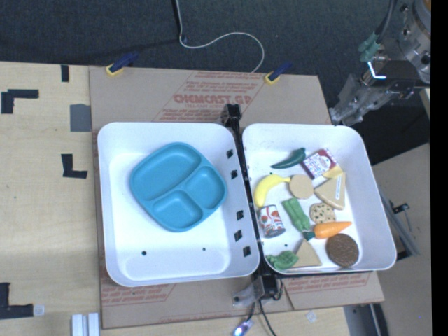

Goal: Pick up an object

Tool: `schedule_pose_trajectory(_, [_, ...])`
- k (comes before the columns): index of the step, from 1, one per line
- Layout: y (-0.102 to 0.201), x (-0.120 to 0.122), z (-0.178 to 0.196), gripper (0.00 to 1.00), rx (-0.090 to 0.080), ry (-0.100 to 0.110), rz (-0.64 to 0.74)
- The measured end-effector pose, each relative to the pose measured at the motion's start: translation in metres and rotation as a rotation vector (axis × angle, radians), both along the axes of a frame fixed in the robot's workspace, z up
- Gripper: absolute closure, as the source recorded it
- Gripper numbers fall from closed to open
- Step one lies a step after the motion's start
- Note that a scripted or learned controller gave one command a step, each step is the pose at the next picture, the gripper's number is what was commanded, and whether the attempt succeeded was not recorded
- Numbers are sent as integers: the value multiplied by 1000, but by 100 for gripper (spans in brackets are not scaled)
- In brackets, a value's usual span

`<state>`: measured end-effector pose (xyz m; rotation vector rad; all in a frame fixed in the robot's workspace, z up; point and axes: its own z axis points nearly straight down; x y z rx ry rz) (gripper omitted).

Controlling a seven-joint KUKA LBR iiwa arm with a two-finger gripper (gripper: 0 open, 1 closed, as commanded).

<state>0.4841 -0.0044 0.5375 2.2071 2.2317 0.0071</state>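
The right bin [371, 187] holds several toy foods. Among them are a yellow banana [269, 186], a green chilli [288, 159], a red packet [316, 163], a cheese wedge [334, 189], a small can [271, 220], a carrot [330, 229] and a brown patty [343, 249]. My gripper [348, 110] hangs at the upper right, just beyond the far right corner of that bin. It is well clear of every item, with nothing visibly in it.
The left bin [119, 250] carries a blue divided plate [178, 186]. Both bins rest on a cardboard sheet [210, 93] held by clips at its far edge. A white cable [210, 44] loops behind it, and black clamps join the bins along the middle.
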Motion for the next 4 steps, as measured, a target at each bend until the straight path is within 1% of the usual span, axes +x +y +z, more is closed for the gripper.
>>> schedule_pose_trajectory(1, [77, -1, -3, 100, 0, 6, -1])
schedule_pose_trajectory(2, [145, -1, -3, 100, -1, 6, -2])
schedule_pose_trajectory(3, [206, -1, -3, 100, 0, 6, -4])
schedule_pose_trajectory(4, [186, 88, -188, 100, -9, 20, -14])
